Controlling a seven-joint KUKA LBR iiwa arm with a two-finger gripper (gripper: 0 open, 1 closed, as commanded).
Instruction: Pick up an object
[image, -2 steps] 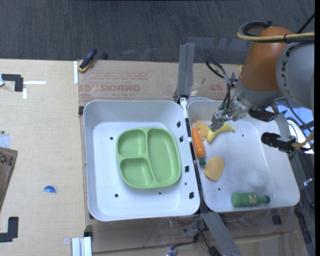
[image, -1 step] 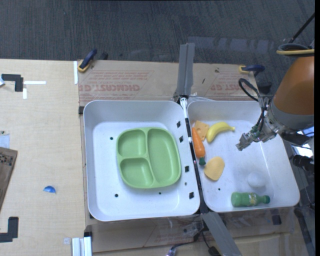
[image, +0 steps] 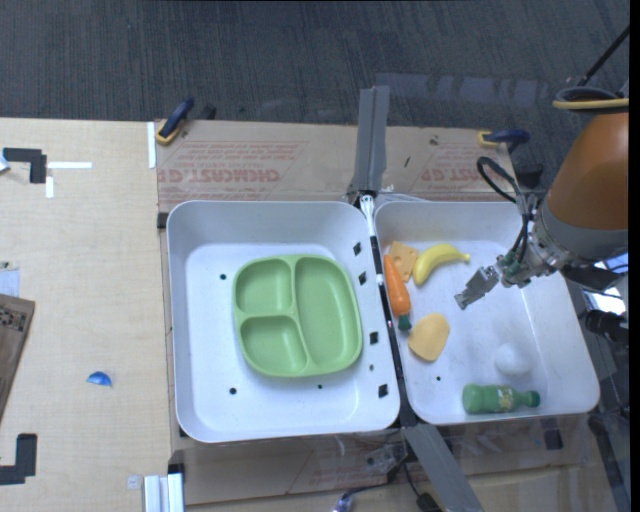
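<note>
In the right bin (image: 556, 330) lie a yellow banana (image: 438, 262), an orange carrot (image: 398, 290) with a green tip, an orange wedge (image: 402, 258), a rounded yellow-orange piece (image: 429, 337), a small white object (image: 510, 358) and a green bottle (image: 498, 399) lying on its side. My gripper (image: 474, 290) hangs over the middle of this bin, just right of the banana and above the yellow-orange piece. I see nothing held in it.
The left bin (image: 182, 320) holds a green divided plate (image: 298, 315). A raised divider (image: 378, 290) separates the two bins. The arm's orange band (image: 598, 170) looms over the right bin's far right corner.
</note>
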